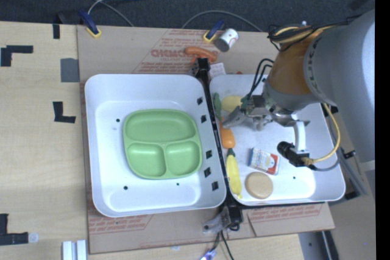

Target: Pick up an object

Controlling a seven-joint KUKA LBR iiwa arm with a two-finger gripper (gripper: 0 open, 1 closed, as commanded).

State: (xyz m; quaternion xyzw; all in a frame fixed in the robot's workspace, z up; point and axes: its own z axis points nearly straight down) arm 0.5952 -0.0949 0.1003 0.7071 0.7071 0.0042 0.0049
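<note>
The right bin (304, 192) holds several small items: a yellow-green piece (231, 103) near its upper left, an orange ball (227, 139), a yellow corn cob (233, 174) along the left wall, a tan round cookie (259, 185) and a small red-and-white packet (264, 161). My gripper (248, 112) hangs low over the bin's upper left part, just right of the yellow-green piece and above the orange ball. The grey arm with its orange band (292, 70) covers the bin's upper right.
The left bin (103, 179) carries a green divided plate (162, 143). Black clips join the two bins along the middle wall (210, 131). Cables loop beside the wrist (323, 155). An orange item (200, 52) and a small silver cup (225, 39) lie on the bench behind the bins.
</note>
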